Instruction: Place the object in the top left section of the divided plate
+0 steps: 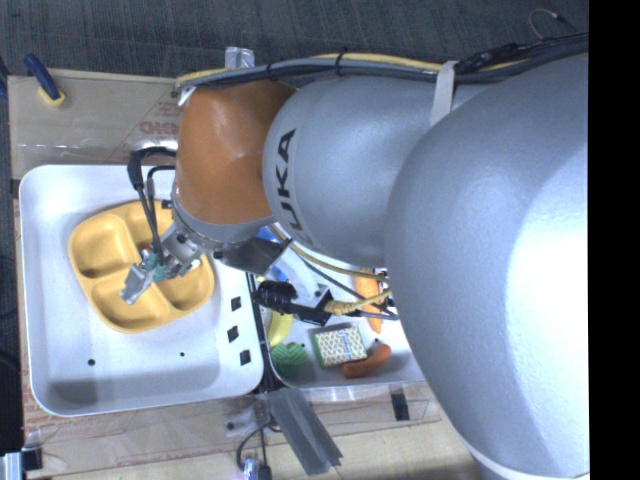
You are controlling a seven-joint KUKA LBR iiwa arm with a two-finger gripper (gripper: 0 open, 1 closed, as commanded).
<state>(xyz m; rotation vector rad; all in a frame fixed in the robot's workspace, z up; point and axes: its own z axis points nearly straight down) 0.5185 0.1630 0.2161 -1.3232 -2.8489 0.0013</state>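
Yellow plastic divided plate (110, 253), just one, sits in the left white bin (60, 368), with bare floor below. One gripper (140, 280) hangs over it; I cannot tell its jaws.

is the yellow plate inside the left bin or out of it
Inside: the yellow plate lies flat on the left bin floor, white rim all around it.

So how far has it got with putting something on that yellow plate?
The pincer already hangs over the yellow divided plate in the left bin. Whether it carries anything is too small to tell. No object lies visibly in any section, so the placing seems undone. Several toys sit in the right bin.
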